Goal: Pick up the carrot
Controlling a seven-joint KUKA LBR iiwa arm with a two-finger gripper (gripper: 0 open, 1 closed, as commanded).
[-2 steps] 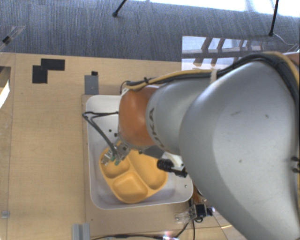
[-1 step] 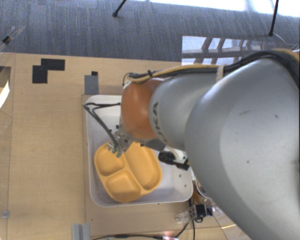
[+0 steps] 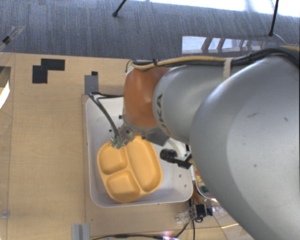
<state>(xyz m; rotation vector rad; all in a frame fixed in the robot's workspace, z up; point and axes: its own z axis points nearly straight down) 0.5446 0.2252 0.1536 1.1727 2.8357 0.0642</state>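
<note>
My arm (image 3: 234,122) is smooth grey metal with a rounded orange band (image 3: 140,98) above the wrist. Black lettering (image 3: 158,108) marks the grey shell, and yellow and black cables (image 3: 197,61) run along the top.

Robot lab: plywood bench (image 3: 47,154), tripod legs (image 3: 119,8), carpet (image 3: 70,23)

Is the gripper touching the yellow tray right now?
Cannot tell. In the camera view the gripper sits right over the yellow tray's upper-left rim, but the arm hides any contact or gap.
</note>
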